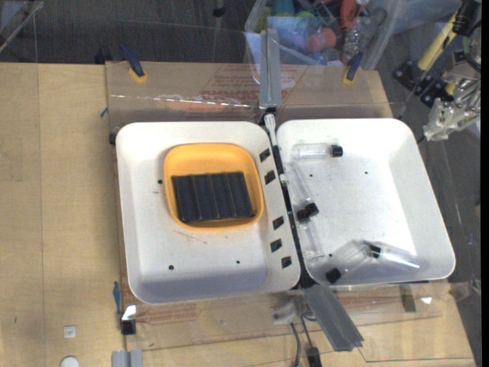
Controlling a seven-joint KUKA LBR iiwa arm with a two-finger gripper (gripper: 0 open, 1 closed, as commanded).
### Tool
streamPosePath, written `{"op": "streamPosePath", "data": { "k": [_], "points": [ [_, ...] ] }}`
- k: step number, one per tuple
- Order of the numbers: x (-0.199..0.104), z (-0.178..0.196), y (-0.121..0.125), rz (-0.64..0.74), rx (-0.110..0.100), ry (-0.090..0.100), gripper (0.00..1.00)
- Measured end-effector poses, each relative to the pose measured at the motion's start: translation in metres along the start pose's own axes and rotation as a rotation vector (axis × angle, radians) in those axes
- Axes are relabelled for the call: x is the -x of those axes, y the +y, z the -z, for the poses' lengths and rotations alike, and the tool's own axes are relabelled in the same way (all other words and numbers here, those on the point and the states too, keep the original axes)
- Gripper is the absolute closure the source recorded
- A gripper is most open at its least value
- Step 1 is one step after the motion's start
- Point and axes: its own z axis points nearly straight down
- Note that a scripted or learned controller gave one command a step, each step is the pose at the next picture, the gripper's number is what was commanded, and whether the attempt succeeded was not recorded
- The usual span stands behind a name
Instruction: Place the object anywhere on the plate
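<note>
An orange, rounded-square plate (177,161) rests in the left white bin (145,266), a little behind its middle. A black rectangular object with lengthwise ridges (212,197) lies flat on the plate and covers most of its floor. It stays inside the plate's rim. My gripper (448,116) hangs outside the right bin's far right corner, well away from the plate and touching nothing. It is small and partly cut off at the frame's edge.
The right white bin (397,167) holds three clear plastic tubes with black caps: one at the back (317,151), one by the divider (302,203), one at the front (367,254). A clear tub of colourful toys (328,14) stands behind the bins.
</note>
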Motion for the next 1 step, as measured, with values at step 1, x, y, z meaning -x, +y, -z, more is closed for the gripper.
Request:
{"op": "streamPosePath", "data": {
  "k": [1],
  "points": [
    [-0.0005, -0.0002, 0.0001, 0.0, 0.001, 0.0, 0.0]
  ]
}}
